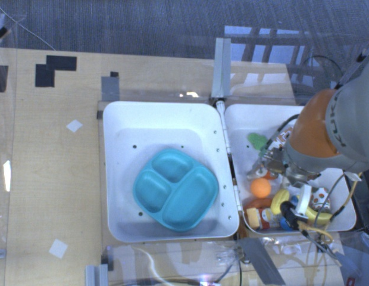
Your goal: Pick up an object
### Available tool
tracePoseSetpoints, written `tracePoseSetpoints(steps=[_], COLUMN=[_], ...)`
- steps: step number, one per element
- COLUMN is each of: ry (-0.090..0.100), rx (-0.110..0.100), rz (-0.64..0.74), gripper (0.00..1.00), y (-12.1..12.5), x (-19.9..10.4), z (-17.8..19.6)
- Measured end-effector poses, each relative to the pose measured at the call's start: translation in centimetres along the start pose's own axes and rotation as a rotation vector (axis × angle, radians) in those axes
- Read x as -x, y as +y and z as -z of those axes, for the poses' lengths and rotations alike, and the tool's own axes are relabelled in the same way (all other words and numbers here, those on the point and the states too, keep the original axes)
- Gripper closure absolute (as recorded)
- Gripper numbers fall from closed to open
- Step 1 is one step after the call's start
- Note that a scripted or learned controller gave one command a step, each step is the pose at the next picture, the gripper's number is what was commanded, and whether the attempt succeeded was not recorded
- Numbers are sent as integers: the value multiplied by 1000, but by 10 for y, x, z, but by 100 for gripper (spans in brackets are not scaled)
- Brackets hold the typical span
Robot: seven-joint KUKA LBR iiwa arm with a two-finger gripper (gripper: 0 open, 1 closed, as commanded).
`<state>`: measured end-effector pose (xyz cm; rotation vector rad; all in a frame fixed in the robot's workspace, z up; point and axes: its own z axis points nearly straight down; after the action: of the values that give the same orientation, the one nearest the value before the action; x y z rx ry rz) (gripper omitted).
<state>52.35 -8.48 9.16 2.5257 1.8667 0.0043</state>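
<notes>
The worktop (47,177) was pale wood and carried two white bins side by side. The left bin (122,159) sat near the centre of the view and held a blue divided plate (175,187), which lay flat toward its 5 o'clock corner. The right bin (241,124) touched it along a shared rim at 3 o'clock.

The arm (342,118) came in from 3 o'clock, its orange band bent low over the right bin. The hand (266,164) hung over the bin's middle, just above the toys; whether it was apart or together could not be told from the picture.

The toys crowded the right bin's 6 o'clock end. An orange ball (261,187) lay just below the hand. A yellow toy (281,199) lay at the ball's 4 o'clock. A green piece (256,140) lay at the hand's 11 o'clock.
</notes>
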Motion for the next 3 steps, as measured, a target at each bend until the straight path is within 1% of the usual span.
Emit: tracePoseSetpoints(steps=[1, 2, 3], ry=[1, 0, -1], rx=[7, 2, 0], rz=[1, -126, -565], gripper=[100, 100, 100], y=[3, 53, 65], x=[-1, -65, -122], z=[12, 116, 93])
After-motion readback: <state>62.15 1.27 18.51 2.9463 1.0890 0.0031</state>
